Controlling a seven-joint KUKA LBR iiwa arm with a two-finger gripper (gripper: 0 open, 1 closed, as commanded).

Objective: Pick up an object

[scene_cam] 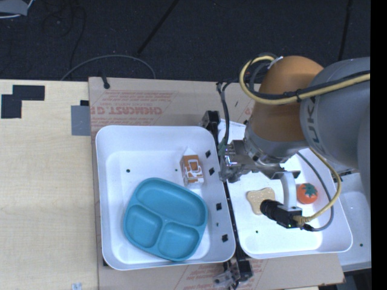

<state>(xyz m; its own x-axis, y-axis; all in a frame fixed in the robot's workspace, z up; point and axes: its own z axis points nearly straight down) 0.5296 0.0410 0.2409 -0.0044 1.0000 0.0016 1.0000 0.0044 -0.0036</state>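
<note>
In the left bin (112, 162) lie a blue divided plate (163, 219) and, just beyond it, a small white and orange box (192, 169). A beige flat piece (260, 198) and a red-orange toy fruit with a green top (306, 193) rest in the right bin (302, 240). My gripper (242, 169) hangs over the left part of the right bin, close to the divider. It is mostly hidden under the grey and orange wrist (281, 110). I see nothing held in it.
A black connector (283, 214) with a yellow cable sticks out below the wrist, just in front of the beige piece. The bins stand on a cardboard sheet (139, 104). A pale wooden bench (42, 186) stretches to the left.
</note>
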